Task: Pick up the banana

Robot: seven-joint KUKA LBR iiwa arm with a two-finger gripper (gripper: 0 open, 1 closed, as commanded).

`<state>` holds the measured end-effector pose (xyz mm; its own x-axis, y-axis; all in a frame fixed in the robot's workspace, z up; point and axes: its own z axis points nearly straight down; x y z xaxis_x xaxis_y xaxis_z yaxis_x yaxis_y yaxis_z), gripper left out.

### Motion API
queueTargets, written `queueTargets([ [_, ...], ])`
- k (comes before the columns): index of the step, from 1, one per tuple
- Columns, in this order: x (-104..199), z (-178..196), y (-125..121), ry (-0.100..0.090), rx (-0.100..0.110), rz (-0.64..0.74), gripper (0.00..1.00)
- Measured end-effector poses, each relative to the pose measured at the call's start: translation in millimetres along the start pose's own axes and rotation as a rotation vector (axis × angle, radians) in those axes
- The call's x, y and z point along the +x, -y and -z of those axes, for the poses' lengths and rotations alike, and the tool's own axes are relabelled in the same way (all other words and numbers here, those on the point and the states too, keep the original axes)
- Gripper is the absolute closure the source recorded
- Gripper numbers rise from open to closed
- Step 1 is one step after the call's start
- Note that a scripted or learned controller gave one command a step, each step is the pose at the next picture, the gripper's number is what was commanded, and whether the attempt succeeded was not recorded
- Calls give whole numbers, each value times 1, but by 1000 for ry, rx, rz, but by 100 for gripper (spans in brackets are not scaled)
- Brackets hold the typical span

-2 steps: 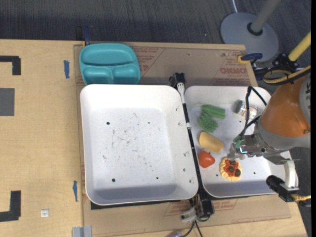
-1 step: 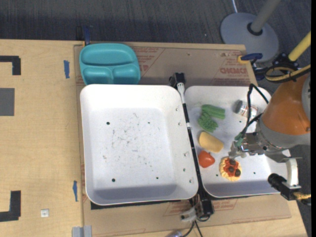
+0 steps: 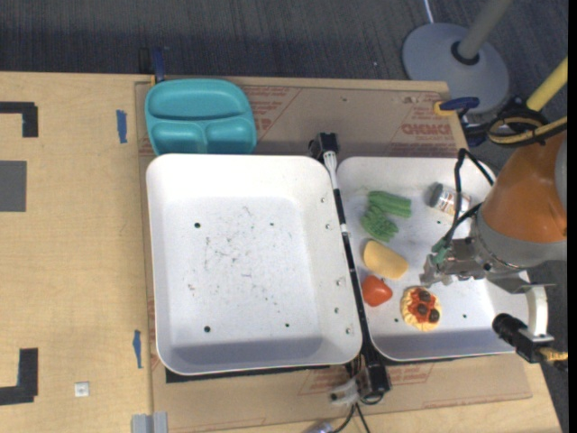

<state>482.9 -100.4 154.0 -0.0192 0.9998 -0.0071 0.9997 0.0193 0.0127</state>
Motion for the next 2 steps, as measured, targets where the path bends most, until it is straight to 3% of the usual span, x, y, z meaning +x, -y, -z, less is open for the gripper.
queueTargets([
  [2,0,20,-2,2,-5,1,100],
])
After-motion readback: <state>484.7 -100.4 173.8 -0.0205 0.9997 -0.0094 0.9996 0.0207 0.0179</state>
